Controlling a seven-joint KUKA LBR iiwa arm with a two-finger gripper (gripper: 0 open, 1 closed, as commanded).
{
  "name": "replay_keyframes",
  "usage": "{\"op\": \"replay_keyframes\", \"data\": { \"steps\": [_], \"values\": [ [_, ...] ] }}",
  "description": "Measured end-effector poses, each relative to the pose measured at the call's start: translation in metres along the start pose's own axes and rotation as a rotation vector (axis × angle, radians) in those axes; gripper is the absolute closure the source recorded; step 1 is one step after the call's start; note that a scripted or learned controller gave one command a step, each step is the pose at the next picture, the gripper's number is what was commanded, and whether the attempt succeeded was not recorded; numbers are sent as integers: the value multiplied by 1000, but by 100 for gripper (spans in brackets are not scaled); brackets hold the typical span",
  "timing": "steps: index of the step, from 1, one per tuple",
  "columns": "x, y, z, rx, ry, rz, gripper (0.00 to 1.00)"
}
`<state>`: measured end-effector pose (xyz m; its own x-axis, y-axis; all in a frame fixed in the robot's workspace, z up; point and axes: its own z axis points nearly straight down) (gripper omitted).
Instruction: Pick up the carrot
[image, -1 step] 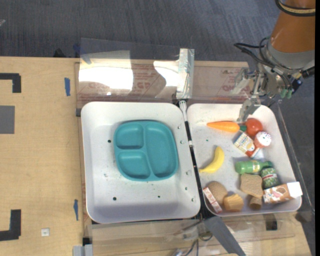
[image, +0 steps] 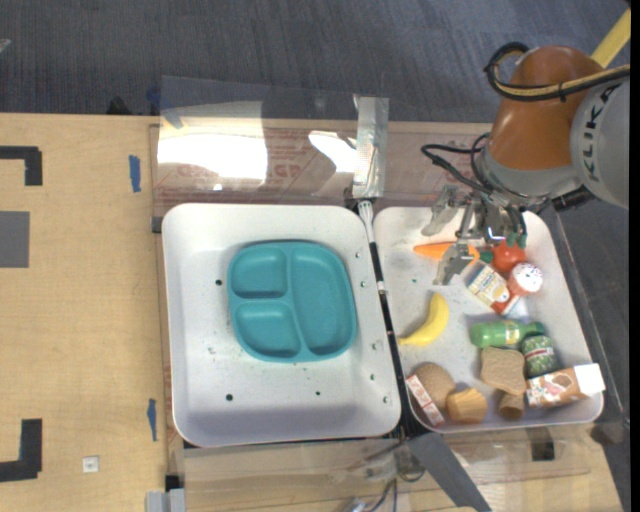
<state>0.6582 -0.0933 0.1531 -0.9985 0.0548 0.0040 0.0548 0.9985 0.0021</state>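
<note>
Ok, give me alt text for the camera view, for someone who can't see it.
A robot gripper hangs over an orange carrot in the right bin, among a banana and other toy food. The left bin holds a teal divided plate.

Small orange toy carrot (image: 436, 250), plastic-looking, tapered, lying flat on the floor of the right-hand white bin (image: 570, 300), in its upper left part. Long axis roughly horizontal in the camera view, pointed tip toward the bin's left wall. Thicker end runs under the gripper's metal fingers and is partly hidden there. A yellow banana (image: 428, 322) lies below it, apart.
</note>
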Motion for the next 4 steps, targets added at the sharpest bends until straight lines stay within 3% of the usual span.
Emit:
{"op": "replay_keyframes", "data": {
  "steps": [1, 2, 3, 4],
  "values": [
    [-7, -5, 62, 2, -13, -127, 0],
    [-10, -3, 50, 2, -21, -128, 100],
    [51, 6, -57, 5, -16, -390, 100],
    [120, -32, 55, 5, -12, -682, 100]
  ]
}}
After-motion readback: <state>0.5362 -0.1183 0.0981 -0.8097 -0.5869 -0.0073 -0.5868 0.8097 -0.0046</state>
